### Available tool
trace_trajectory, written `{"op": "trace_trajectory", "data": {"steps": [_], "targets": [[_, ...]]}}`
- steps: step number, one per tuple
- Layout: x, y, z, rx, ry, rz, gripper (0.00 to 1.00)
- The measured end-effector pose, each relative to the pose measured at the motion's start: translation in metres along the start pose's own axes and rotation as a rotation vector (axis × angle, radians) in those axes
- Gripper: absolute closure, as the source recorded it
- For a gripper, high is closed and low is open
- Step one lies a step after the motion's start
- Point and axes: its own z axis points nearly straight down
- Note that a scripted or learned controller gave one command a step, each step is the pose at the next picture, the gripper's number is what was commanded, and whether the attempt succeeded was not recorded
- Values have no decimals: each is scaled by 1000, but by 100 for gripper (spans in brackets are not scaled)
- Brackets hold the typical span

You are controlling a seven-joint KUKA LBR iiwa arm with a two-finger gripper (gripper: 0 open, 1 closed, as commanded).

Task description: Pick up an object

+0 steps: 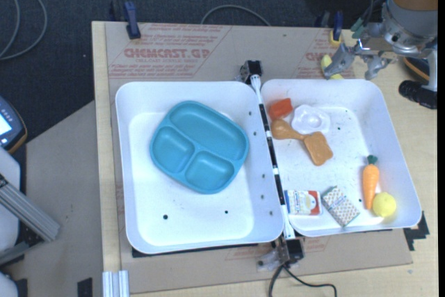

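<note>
Hovering above the far rim of the right bin [389, 108], my claw [356, 65] hangs with its two fingers spread apart, and what may be a small yellow thing [326, 63] sits by one fingertip, too blurred to name. Down in that bin lie a carrot [370, 180], a lemon [384, 204], a wooden spatula [304, 138] and a small carton [302, 202]. Left of it, the blue divided plate [199, 147] rests in the left bin [139, 212].

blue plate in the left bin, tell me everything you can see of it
The blue plate is a light blue, plastic-looking tray with rounded corners and three compartments: one large on top, two smaller below. It looks bare. It lies flat, right side up, turned at a slant, toward the upper right of the left bin, resting on the bin's floor. Nothing else touches it.
</note>
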Motion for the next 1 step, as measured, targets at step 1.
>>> {"op": "trace_trajectory", "data": {"steps": [1], "targets": [[41,-47,115,12,4,-1,0]]}}
